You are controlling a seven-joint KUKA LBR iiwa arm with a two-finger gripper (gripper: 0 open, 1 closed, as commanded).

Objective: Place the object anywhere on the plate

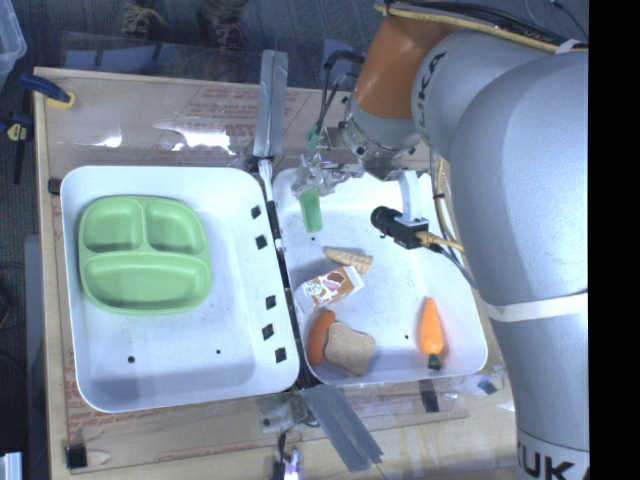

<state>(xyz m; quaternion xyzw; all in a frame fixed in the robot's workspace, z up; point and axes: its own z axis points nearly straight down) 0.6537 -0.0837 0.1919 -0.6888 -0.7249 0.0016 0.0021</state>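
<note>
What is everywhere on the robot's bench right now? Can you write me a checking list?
Surface: wooden bench bearing two white bins, left bin and right bin, side by side.
Job's things: green divided plate in the left bin, nothing on it; green stick-shaped object hangs upright under the gripper over the right bin's far left corner.
Clutter: in the right bin, a carrot, a cracker, a small printed packet, a bread slice leaning on an orange ball.
Grippers: above the green object; whether it grips it cannot be told.
Cables: black connector and cable beside the arm.
Surroundings: someone's shoes beyond the bench.
</note>
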